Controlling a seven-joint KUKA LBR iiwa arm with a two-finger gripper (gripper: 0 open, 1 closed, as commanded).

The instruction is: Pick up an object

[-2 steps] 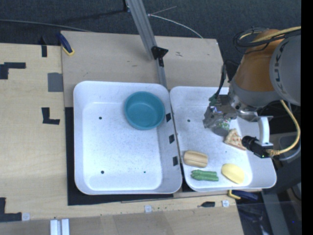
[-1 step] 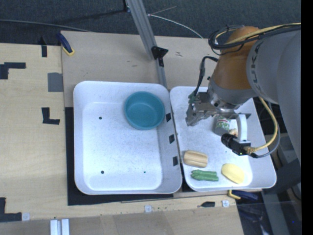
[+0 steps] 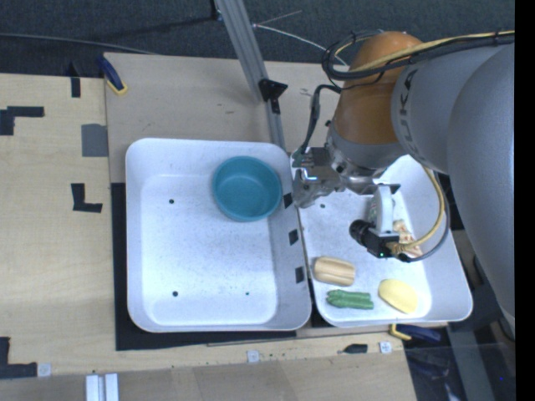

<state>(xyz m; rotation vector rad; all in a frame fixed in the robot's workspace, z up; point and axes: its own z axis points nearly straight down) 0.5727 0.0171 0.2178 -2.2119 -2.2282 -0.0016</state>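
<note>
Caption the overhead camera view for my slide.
Pincer near the blue bowl in one white bin; tan roll, green pod, yellow piece in the other.

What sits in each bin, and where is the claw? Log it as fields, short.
left bin: blue bowl, upper right corner in view
right bin: tan roll, green pod, yellow piece, clustered along the lower edge
claw: over the right bin's upper left corner, by the divider
objects: all resting in bins
</note>
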